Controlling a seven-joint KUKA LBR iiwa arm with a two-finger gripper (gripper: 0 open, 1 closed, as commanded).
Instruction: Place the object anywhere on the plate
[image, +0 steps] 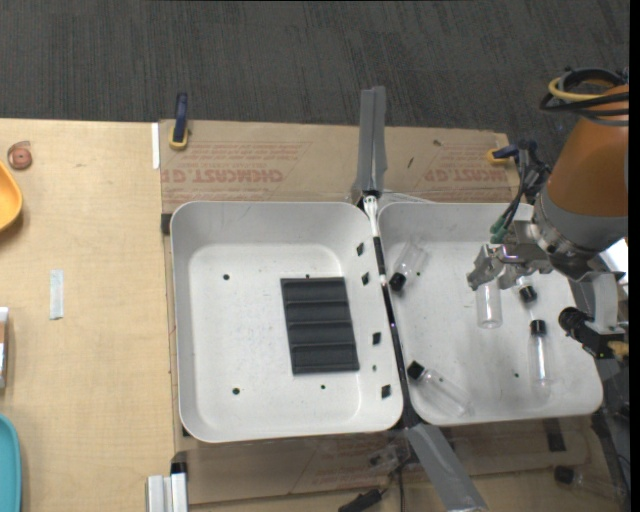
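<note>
The grey two-finger gripper grips a clear plastic vial hanging below its fingers over the shallow white right bin. The black ribbed rectangular plate lies well left, in the white left bin. Dark carpet lies beyond the cardboard-covered bench.

Clear vials in right bin

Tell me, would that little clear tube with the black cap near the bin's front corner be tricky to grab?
Probably. The tube lies on its side and looks round, so a nudge could roll it. Its clear, smooth body may slip in the tool. It looks small and light, possibly brittle.
</note>
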